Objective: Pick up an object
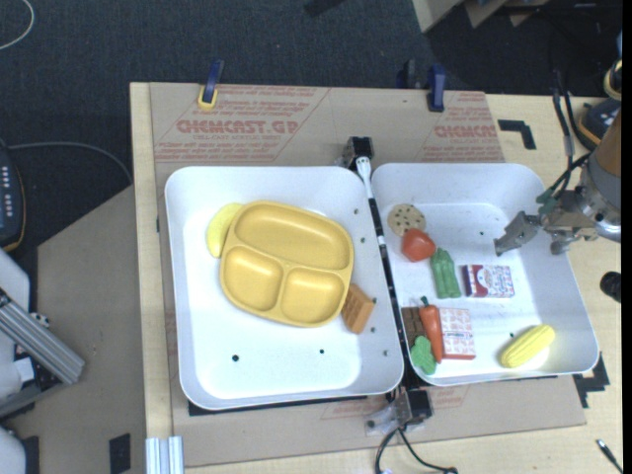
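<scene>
My gripper point(533, 237) hangs over the right bin's point(494, 188) far right side, its two fingers spread open with nothing between them. Just below and left of it lies a red and white carton point(490, 281). Further left in the same bin are a cookie point(404, 216), a red tomato point(418, 246) and a green bottle point(445, 273). Along the bin's near side lie a carrot point(431, 321) on a green piece point(423, 353), a red and white packet point(455, 332) and a yellow corn cob point(526, 346).
The left bin point(197, 363) holds a yellow divided tray point(286, 263), a yellow banana-like piece point(221, 227) peeking out at the tray's left, and a brown cracker point(357, 310) at its right. Clamps point(208, 89) hold the cardboard base at the back.
</scene>
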